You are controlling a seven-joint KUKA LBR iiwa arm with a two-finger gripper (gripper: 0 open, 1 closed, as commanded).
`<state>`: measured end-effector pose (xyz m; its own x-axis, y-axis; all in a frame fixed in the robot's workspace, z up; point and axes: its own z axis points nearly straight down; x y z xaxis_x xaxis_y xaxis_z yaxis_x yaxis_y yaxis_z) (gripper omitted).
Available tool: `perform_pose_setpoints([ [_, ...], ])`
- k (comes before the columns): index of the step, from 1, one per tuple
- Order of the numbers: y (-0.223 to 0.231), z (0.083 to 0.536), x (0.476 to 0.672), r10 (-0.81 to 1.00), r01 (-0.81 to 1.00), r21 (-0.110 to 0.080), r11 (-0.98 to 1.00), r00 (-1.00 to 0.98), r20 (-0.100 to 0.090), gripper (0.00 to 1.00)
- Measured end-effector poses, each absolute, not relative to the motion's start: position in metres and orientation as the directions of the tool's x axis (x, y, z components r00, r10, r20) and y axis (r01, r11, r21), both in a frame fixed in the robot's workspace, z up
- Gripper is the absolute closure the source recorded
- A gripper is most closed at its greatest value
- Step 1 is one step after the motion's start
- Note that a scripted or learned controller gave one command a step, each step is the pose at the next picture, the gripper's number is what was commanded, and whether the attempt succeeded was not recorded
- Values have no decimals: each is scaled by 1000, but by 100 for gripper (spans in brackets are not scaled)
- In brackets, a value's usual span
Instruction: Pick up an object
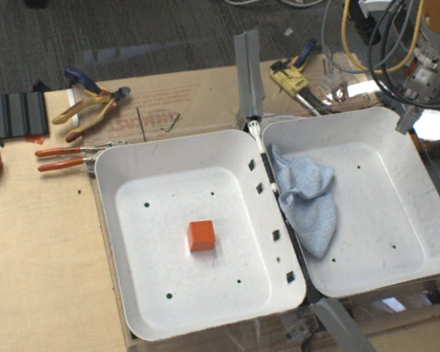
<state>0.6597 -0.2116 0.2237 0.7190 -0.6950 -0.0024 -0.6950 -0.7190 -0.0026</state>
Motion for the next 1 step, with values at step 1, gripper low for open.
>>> perform_pose_setpoints([
  [1, -212, 235, 660, -429, -429, -4, -903, 903, 1, 100],
])
